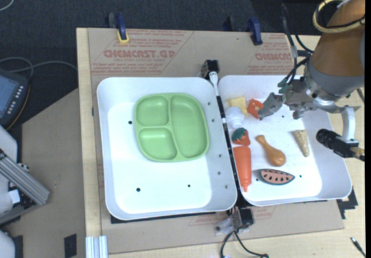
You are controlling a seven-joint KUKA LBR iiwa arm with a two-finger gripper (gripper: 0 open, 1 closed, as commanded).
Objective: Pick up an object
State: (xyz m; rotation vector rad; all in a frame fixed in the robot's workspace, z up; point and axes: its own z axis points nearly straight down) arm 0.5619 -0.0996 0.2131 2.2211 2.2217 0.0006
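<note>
- While the claw (284, 107) hangs over the upper part of the right bin (330, 184), you can see its two fingers spread apart with nothing between them.
- You have several candidates in that bin: a red-orange piece (254, 107) just left of the claw, a pale yellow wedge (236, 102) and a white piece (234, 116) by the divider, a drumstick (271, 151), a carrot (243, 161), a watermelon slice (276, 177) and a cone (301, 141).
- The left bin (116, 170) holds a green divided plate (172, 127), well apart from the claw.
- Your likeliest trouble, as I judge it, is crowding: the red-orange piece, the wedge and the white piece lie close together, so a descending finger could land on a neighbour and shove the target aside.
- The pieces near the divider leave little room for a finger on that side, so you may strike the bin wall.
- Rounded, smooth toys such as the drumstick may squirt out if the fingers close off-centre.
- The counter (93, 135) edge is not a concern here.
</note>
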